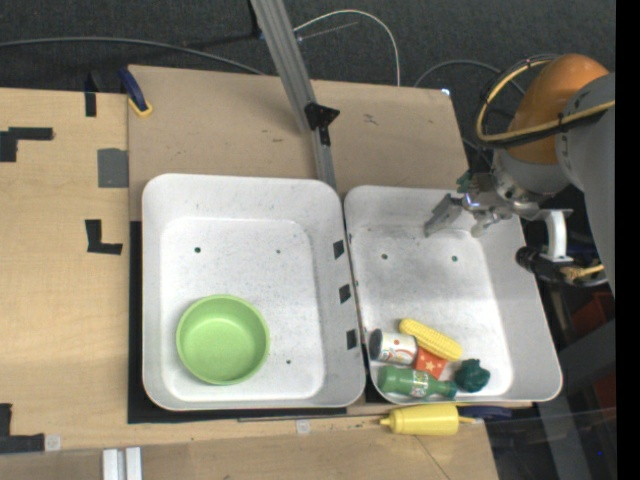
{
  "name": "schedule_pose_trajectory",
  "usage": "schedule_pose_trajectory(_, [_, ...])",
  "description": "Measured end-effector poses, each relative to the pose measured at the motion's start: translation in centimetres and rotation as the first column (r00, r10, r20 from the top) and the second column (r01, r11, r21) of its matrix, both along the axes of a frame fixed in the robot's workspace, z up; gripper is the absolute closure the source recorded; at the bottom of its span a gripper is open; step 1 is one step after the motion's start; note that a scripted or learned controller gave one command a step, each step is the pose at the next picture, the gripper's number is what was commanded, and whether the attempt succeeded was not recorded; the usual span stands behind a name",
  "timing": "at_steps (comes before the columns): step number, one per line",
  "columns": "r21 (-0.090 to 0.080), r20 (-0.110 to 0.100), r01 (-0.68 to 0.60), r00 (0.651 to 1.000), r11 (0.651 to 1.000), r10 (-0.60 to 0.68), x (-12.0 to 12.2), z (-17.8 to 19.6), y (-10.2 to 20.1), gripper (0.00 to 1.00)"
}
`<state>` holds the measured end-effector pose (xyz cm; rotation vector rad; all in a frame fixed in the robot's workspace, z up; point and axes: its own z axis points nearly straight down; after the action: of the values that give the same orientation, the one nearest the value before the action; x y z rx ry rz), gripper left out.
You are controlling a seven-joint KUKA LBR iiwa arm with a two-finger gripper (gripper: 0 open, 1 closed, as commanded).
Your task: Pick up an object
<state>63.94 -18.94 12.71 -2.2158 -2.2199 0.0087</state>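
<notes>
Fingers (452, 211) are being held spread above the bare upper end of the right bin (520, 298), nothing between them. Nothing is being lifted yet; reaching, closing and raising are all left. Toys are being left clustered in that bin's near corner, well apart; the yellow corn (431, 338) is lying with its long axis slanting down-right.

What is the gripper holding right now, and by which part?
Nothing. The gripper hangs open over the far end of the right bin, apart from the toys clustered in its near corner.
</notes>
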Motion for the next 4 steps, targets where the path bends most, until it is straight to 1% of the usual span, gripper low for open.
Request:
schedule_pose_trajectory(1, [-0.002, 0.005, -0.001, 1.0, 1.0, 0.001, 0.0, -4.1, 0.1, 0.0])
schedule_pose_trajectory(2, [-0.002, 0.007, -0.002, 1.0, 1.0, 0.002, 0.0, -2.9, 0.1, 1.0])
schedule_pose_trajectory(4, [-0.001, 0.011, 0.001, 1.0, 1.0, -0.001, -0.3, 5.8, 0.4, 1.0])
